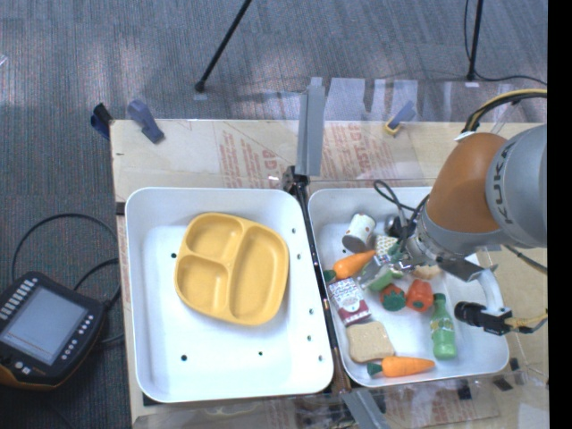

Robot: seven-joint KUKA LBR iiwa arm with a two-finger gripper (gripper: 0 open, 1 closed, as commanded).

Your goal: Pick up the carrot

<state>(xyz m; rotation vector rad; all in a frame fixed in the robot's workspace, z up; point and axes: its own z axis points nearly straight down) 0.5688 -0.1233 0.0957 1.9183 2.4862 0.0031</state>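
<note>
Carrot (355, 264) just left of tool (399, 256), long axis pointing toward it; tool state indiscernible.

Two white bins (143, 347) sit on the pale counter (206, 150) with its red lettering, one holding a yellow divided plate (232, 268), the other two orange carrots (404, 365) with green tops, a green bottle (442, 329) and tan toast (370, 340), beneath the grey-and-orange arm (492, 190).
</note>
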